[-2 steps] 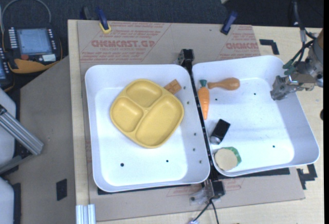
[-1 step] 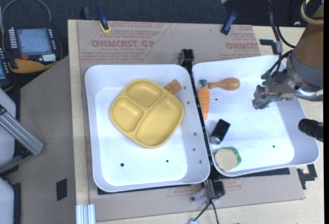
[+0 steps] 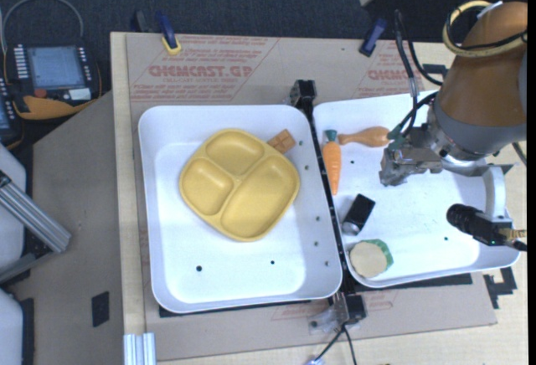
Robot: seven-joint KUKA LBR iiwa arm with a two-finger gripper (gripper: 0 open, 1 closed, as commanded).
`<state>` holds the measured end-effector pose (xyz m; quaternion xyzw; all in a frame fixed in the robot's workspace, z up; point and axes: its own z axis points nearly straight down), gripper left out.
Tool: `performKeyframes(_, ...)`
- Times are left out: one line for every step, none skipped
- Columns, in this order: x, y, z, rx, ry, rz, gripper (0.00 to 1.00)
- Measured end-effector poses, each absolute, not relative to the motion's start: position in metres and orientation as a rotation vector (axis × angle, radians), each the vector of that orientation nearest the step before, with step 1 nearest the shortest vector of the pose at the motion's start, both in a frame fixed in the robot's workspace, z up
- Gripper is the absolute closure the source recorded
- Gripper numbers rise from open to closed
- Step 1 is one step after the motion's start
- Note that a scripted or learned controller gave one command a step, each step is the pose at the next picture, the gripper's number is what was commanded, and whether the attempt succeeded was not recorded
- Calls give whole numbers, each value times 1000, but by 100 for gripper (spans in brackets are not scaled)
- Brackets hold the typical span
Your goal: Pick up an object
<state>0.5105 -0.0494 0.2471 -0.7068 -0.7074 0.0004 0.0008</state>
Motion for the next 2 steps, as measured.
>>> performKeyframes(499, 11, 235, -2211, -2225, 1, 100)
performKeyframes(499, 62, 223, -2211, -2224, 3, 100)
